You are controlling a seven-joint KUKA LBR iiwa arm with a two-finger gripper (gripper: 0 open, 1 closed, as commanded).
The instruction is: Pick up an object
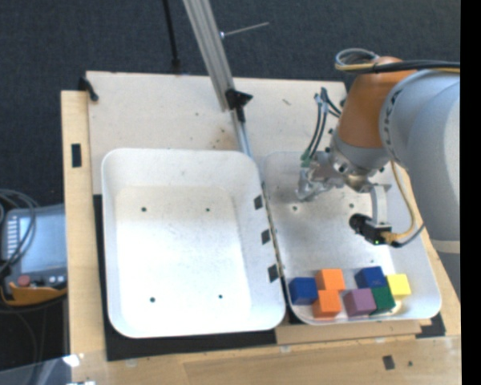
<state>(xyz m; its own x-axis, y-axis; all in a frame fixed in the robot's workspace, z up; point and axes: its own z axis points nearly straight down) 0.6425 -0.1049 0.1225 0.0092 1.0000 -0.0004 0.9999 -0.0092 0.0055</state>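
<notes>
Grey and orange, the arm [401,127] reaches in from the right and bends down over the right bin [321,223], its orange band just above the wrist. The end effector [311,184] hangs low over the far part of that bin, near its back left corner; whether it is open or closed I cannot tell, and nothing shows in its grip. Cables loop from the wrist down its side. The blocks lie well apart from it, clustered along the bin's near edge: a blue block [303,289], two orange blocks [329,292] touching each other, a purple block [358,301], a green block [382,298], a second blue block [370,277] and a yellow block [398,285]. The left bin [184,239] sits beside it on the counter [144,111].
</notes>
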